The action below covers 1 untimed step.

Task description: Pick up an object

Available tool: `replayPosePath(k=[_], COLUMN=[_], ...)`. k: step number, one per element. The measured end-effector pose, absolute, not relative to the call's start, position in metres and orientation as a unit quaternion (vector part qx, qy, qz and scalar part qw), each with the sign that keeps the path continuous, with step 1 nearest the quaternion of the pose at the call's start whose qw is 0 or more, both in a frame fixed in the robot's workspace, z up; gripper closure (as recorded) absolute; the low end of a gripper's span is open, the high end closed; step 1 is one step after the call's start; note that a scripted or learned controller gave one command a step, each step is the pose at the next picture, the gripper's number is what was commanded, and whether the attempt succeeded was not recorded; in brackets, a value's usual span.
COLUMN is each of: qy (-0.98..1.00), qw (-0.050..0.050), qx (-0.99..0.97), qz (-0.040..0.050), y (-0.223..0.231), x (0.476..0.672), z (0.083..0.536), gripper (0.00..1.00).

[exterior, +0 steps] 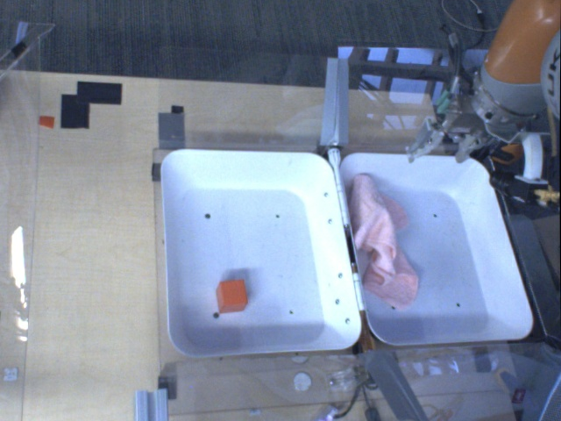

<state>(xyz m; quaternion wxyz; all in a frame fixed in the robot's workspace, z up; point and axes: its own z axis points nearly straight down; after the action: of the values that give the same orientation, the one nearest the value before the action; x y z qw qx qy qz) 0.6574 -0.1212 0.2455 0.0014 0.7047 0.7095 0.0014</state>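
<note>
A small orange block [232, 296] lies in the left bin [188, 182], toward its front. A crumpled pink cloth [379, 239] rests in the right bin [491, 261], against its left wall. My gripper [438, 139] hangs above the back rim of the right bin, up and to the right of the cloth. Its fingers [420, 146] are spread apart with nothing between them.
A metal divider post [333, 103] stands at the back between the two bins. Black and orange markers [83, 103] lie on the wooden bench at far left. Cables and a frame [394, 64] sit behind the right bin.
</note>
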Motion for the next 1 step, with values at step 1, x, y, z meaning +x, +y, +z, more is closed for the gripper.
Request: replayPosePath(k=[1], qy=[0.766], qw=[0.002], qx=[0.643], qz=[0.0017], y=[-0.0848], x=[0.6265], z=[0.1369], gripper=[0.0])
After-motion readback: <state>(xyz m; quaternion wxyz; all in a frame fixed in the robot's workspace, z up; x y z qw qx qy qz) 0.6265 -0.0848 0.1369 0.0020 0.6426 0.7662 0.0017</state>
